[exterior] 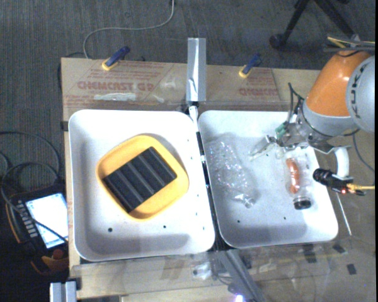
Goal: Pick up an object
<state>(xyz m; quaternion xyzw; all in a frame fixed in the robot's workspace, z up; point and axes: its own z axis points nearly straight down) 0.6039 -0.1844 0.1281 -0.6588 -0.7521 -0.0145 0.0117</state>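
Camera view: fingers [283, 133] hover, hidden, over right bin [239, 228].

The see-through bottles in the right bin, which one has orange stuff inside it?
The small bottle near the bin's right side, lying close under the arm. It shows orange inside and has a dark cap. The crumpled clear bottle to its left looks colourless.

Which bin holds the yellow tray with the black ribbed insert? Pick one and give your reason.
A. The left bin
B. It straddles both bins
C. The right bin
A: the yellow tray lies wholly within the left bin, while the right bin holds a clear plastic bottle.
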